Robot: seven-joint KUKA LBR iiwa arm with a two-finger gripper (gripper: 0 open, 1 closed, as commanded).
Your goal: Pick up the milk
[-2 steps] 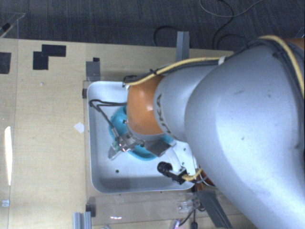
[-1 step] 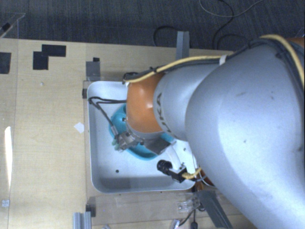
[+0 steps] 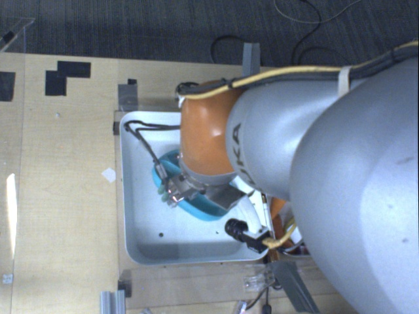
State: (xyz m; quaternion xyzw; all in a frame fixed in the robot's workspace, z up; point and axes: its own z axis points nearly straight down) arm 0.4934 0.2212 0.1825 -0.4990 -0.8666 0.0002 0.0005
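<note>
the grey arm (image 3: pixel 327 156) with its orange band (image 3: pixel 204 136) fills the right, reaching down into the left white bin (image 3: pixel 141 241) on the bench (image 3: pixel 59 195). the end effector (image 3: pixel 171 191) sits against a blue object (image 3: pixel 200 207); its grip cannot be told. milk unidentifiable.

I read part of the maker's lettering, "KUKA", on the grey arm casing (image 3: pixel 237 150), running vertically beside the orange band (image 3: pixel 204 136). I find no other legible text.
</note>
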